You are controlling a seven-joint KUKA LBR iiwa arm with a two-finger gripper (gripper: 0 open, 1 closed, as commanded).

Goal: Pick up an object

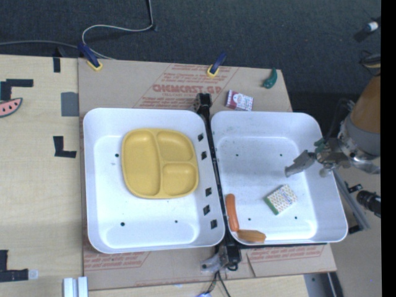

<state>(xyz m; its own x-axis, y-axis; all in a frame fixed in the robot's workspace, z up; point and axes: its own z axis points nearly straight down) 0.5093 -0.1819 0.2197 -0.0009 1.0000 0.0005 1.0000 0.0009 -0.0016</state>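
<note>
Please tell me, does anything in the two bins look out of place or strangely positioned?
Mostly tidy. The yellow divided plate lies flat in the left bin. In the right bin, the orange carrot-like piece lies pressed against the left wall, another orange piece sits in the front corner, and the small patterned block lies askew. Nothing looks spilled or damaged.

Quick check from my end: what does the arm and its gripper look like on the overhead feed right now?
The arm comes in from the view's right: a grey body with an orange band above the wrist. Below the band, the wrist section is lighter metallic grey with small dark fittings. The gripper is a slim grey two-finger piece, dull metal in colour, extending over the right bin. No legible markings show on it.
</note>
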